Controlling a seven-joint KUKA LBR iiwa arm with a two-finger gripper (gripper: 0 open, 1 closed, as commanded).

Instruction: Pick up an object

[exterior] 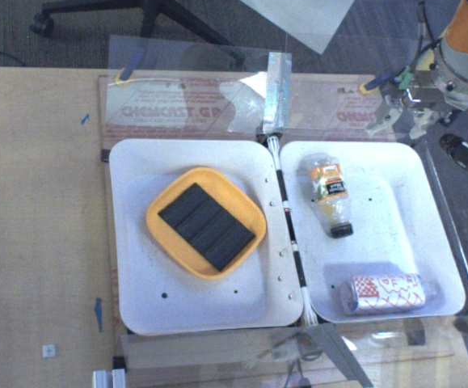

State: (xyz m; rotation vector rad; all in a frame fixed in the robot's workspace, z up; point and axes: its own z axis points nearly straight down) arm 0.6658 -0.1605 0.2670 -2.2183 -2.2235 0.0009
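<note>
- White plastic, two shallow bins side by side; I take the divider (pixel 286 217) between them as my landmark and log near to far.
- Nearest, right of the divider at the front wall of the right bin (pixel 440 217): a red-and-white patterned packet (pixel 383 293) lying on its side. It sits close to the wall, so I judge fingers could foul the rim there.
- Farther back, just right of the divider: a small clear bottle (pixel 331 196) with an orange label and dark cap, lying down, cap toward me. Likely target; round and on its side, it may roll or squirt out of a pinch.
- Left of the divider, in the left bin (pixel 128 241): a yellow tray (pixel 206 220) holding a dark ribbed slab (pixel 207 226). Flat and wide, a poor grasp.
- Farthest, right of the divider and beyond the bins' back edge: the gripper (pixel 402 113), clear of everything; I cannot tell its opening from here.
- Clear sheeting (pixel 250 99) lies behind the bins.
</note>
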